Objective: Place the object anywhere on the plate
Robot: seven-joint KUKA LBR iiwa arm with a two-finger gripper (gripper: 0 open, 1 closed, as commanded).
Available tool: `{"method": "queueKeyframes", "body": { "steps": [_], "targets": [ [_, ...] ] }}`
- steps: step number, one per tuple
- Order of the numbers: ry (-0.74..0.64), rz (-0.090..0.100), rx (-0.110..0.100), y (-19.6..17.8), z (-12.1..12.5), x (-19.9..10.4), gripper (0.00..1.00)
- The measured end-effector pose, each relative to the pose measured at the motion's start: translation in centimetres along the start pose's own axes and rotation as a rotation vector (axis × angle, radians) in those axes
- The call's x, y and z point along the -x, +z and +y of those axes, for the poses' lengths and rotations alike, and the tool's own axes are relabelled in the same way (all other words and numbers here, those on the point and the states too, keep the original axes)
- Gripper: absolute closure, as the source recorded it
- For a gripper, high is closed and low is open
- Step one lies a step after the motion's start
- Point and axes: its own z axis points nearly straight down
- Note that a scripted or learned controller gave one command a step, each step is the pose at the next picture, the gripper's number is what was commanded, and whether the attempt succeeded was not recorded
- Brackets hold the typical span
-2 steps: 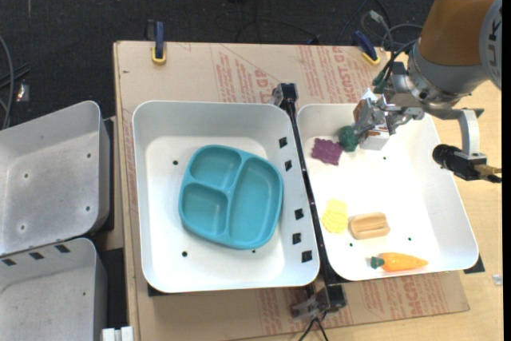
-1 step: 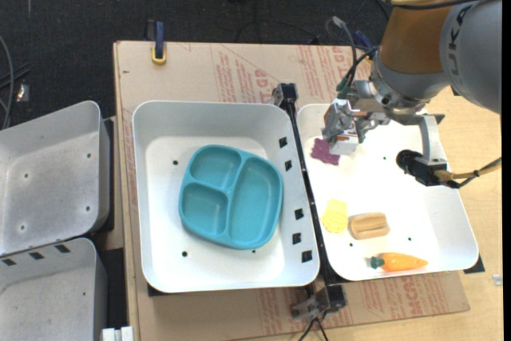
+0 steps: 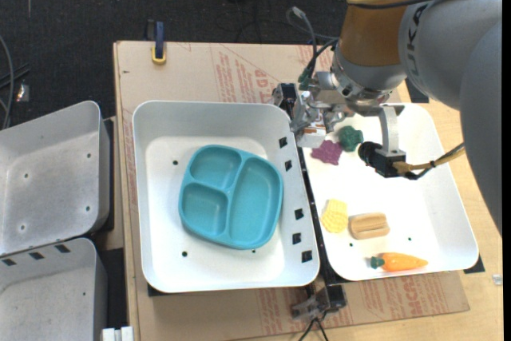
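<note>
A teal plate (image 3: 231,196) with three compartments lies in the left white bin (image 3: 160,251), holding nothing. The right white bin (image 3: 447,212) contains several toy foods: a purple grape bunch (image 3: 326,152), a green piece (image 3: 350,137), a yellow corn cob (image 3: 334,215), a tan bread piece (image 3: 368,225) and an orange carrot (image 3: 399,260). My gripper (image 3: 311,122) hangs over the far left corner of the right bin, just left of the grapes and the green piece. The wrist hides what is beneath it.
The raised wall between the two bins (image 3: 302,188) runs directly below the gripper. A black cable fitting (image 3: 382,158) dangles from the arm over the right bin. Spare white bin lids (image 3: 48,172) lie at the far left, off the bench.
</note>
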Motion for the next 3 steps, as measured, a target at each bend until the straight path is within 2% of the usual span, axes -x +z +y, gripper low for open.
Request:
{"method": "queueKeyframes", "body": {
  "steps": [2, 3],
  "targets": [
    [0.001, 0.000, -0.001, 0.7, 0.3, -9.8, 1.00],
    [0.006, -0.002, -0.001, 0.6, 0.3, -9.5, 0.00]
  ]
}}
